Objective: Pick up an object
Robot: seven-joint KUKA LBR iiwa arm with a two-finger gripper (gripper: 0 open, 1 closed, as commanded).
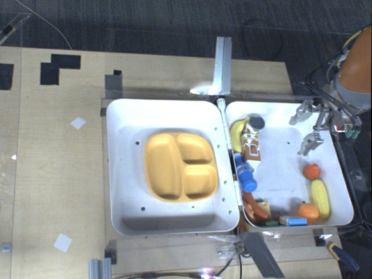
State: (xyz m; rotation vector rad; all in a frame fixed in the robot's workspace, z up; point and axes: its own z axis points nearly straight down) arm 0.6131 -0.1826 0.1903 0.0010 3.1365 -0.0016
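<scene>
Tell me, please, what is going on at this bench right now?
A robot arm reaches in from the right, its gripper over the upper right part of the right bin with its fingers apart and nothing between them. That bin holds a banana, a blue bottle, a corn cob and a small orange ball, among other items. The left bin holds a yellow divided tray. Nothing has been picked up yet.

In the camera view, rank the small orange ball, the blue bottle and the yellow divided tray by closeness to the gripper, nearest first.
From the gripper:
1. Small orange ball, right bin, just below it.
2. Blue bottle, right bin, by the left wall.
3. Yellow divided tray, middle of the left bin.
</scene>
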